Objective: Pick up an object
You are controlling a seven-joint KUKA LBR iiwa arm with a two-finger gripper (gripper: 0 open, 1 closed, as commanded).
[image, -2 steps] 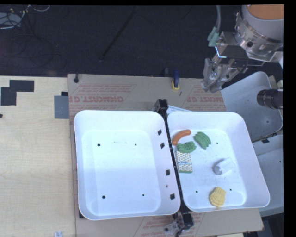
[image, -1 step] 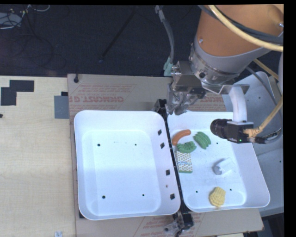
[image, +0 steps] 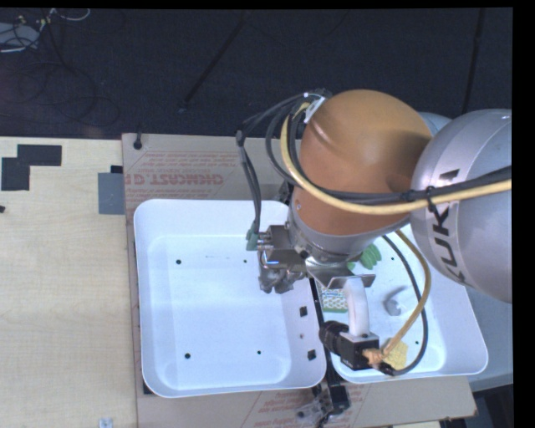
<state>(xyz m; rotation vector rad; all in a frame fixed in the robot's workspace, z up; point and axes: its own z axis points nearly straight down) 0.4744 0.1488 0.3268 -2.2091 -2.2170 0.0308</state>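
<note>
Front edge: cardboard sheet (image: pixel 276 410) under both bins, lying on the pale wood counter (image: pixel 58 318).

Left bin (image: pixel 155 334): white floor with a few dark specks.

Right bin (image: pixel 468 355): holds the candidates for the pick.
- A black-and-yellow block (image: pixel 361 349) sits nearest the front rim. A yellow cable (image: pixel 418 309) runs down to it (loose item or rig wiring, cannot tell).
- Just behind it, a white tube (image: pixel 358 308) lies roughly front to back.
- A patterned card (image: pixel 334 298) lies just beside the tube.
- A small grey piece (image: pixel 393 302) lies to the right, apart from the others.
- Further back, a green item (image: pixel 369 256) is half hidden under the wrist.

The end effector (image: pixel 280 269) hangs over the wall between the two bins, left of the cluster. The wrist above masks it, so I cannot tell whether it is released or clenched. Nothing is visibly held. Behind it are the orange band (image: pixel 359 159) and the grey arm (image: pixel 476 209). At the far side are a dark backdrop and loose cords (image: pixel 50 17).

Judgement on the step in hand: this is the approach, with the pick not yet made. To do it well:
- Shift right, off the dividing wall, before descending. Coming down here would likely strike the rim.
- The grey piece looks like the cleanest target, since it stands alone.
- The tube, card and block are crowded, so a descent there risks nudging a neighbour or snagging the cable.
- Centre over one item only.
- Lift straight up.
</note>
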